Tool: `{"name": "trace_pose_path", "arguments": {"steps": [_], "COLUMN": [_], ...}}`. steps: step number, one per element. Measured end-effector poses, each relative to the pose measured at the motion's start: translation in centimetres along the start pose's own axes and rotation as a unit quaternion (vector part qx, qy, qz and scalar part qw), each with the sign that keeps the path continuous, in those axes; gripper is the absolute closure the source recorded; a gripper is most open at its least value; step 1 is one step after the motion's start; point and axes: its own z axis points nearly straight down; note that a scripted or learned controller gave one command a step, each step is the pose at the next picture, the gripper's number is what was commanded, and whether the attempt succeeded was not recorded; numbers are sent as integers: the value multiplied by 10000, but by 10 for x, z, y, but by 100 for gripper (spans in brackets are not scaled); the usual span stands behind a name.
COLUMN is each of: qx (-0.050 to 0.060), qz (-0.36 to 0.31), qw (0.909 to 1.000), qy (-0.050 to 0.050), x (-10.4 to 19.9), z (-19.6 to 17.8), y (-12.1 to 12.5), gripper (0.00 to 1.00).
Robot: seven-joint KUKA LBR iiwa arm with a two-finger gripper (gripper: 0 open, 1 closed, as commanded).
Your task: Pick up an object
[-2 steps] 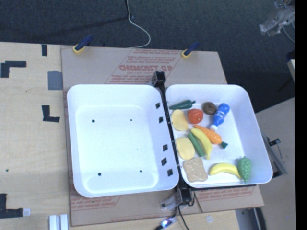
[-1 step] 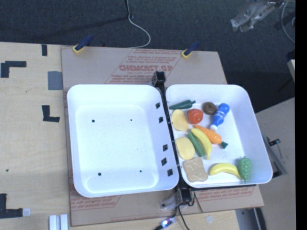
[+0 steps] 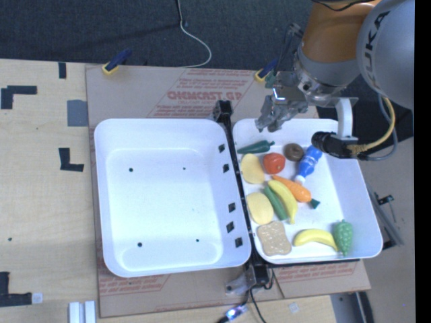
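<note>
Arm (image 3: 350, 32) enters from upper right, grey body with orange band above wrist, angled down and left toward the far edge of the right bin (image 3: 357, 187). Tool (image 3: 271, 121) hangs over the right bin's far-left corner, just above the green chili-like item (image 3: 256, 146); nothing visible between its fingers, and how far they're spread can't be made out from this angle. A black cable with yellow hose (image 3: 350, 147) loops off the wrist over the bin's far-right rim.

All items sit in the right bin, none lifted. Red tomato (image 3: 274, 162) near centre-back, brown round piece (image 3: 293, 152) just right of it, blue-and-white bottle (image 3: 308, 161) tilted beside that. Pale yellow piece (image 3: 252, 168) left of tomato. Carrot (image 3: 295, 188) lies diagonal mid-bin, touching a yellow corn or banana (image 3: 283, 199) and a dark green cucumber (image 3: 275, 204). Another pale yellow lump (image 3: 260, 207) left of those. Bread slice (image 3: 273, 239) at front-left, banana (image 3: 314, 238) front-centre, green grapes (image 3: 345, 236) front-right.

Left bin (image 3: 108, 180) sits beside it, both on brown cardboard over the worktop (image 3: 40, 194).
</note>
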Motion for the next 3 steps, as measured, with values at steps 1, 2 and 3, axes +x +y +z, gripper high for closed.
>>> {"name": "trace_pose_path", "arguments": {"steps": [1,2,3], "qx": [-124,-163,-8], "qz": [-53,-21,11], "qw": [9999,9999,10000], "qy": [13,13,-28], "x": [116,161,164], "z": [-68,-191,4], "y": [24,34,40], "gripper": [100,100,100]}}
